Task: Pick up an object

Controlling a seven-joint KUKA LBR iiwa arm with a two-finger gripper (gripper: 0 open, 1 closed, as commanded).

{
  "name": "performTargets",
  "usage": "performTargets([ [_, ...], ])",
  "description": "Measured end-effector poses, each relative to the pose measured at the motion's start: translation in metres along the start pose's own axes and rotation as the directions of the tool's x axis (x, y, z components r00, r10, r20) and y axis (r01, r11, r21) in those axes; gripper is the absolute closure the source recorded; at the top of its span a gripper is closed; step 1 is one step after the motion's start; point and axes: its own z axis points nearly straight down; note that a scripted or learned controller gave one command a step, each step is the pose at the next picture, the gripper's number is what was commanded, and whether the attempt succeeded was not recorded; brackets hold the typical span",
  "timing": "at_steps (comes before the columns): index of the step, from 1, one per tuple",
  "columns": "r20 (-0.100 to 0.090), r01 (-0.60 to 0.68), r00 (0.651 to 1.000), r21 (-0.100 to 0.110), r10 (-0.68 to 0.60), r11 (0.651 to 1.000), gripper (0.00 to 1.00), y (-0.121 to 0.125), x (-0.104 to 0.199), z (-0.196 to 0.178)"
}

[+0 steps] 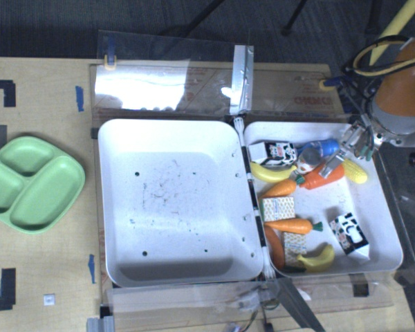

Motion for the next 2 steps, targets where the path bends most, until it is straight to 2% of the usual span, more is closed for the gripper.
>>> performTargets([
  [1, 0.01, 0.196, 0.98, 0.013, -0.197, 0.98, 0.0, 0.013, 0.003, -0.001],
  [2, -0.031, 0.337, 0.941, 0.007, -0.336, 0.942, 0.0, -0.018, 0.016, -0.056],
])
